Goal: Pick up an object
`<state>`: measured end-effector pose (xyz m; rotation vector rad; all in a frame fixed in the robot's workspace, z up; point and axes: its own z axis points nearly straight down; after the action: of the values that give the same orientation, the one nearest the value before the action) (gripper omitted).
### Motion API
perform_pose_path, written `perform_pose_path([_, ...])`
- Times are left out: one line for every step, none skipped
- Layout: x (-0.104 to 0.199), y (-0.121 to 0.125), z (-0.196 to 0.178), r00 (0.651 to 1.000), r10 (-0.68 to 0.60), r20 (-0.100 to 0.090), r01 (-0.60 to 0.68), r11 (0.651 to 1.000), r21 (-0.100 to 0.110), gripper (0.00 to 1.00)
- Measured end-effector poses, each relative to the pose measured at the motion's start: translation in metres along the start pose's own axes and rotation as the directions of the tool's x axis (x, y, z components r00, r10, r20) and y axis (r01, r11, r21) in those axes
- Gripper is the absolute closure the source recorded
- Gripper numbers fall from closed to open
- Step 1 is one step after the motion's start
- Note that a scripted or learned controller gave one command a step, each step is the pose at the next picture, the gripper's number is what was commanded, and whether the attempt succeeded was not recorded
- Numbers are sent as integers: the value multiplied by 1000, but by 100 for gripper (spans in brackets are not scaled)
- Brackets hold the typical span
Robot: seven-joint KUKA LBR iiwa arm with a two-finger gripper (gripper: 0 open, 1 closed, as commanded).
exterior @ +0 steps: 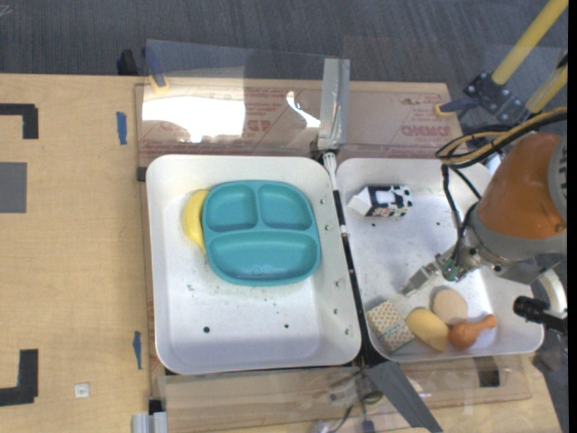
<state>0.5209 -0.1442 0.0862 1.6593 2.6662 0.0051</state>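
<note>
Left bin (171, 332): a teal divided plate (261, 233) is being borne at its far middle, with a yellow object (193, 216) being overlapped at the plate's left edge; the near half of the floor is being left open.

Right bin (397, 242): a black-and-white carton (382, 200) is being kept near the far left corner. A patterned block (389, 321), yellow piece (427, 328), pale egg shape (450, 305) and orange-brown drumstick shape (470, 331) are being crowded along the near edge.

Gripper (424, 280): being held over the bin's middle, just beyond the egg shape; whether open or closed cannot be told.

Writing: red lettering on the far cardboard (270, 115), not being readable.
</note>
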Motion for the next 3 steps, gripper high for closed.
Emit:
perform_pose_path([-46,43,0,999,45,5,-45,999,-2,0])
perform_pose_path([1,15,0,999,38,3,-38,999,-1,0])
perform_pose_path([-52,-27,0,994,-108,6,108,994,-2,0])
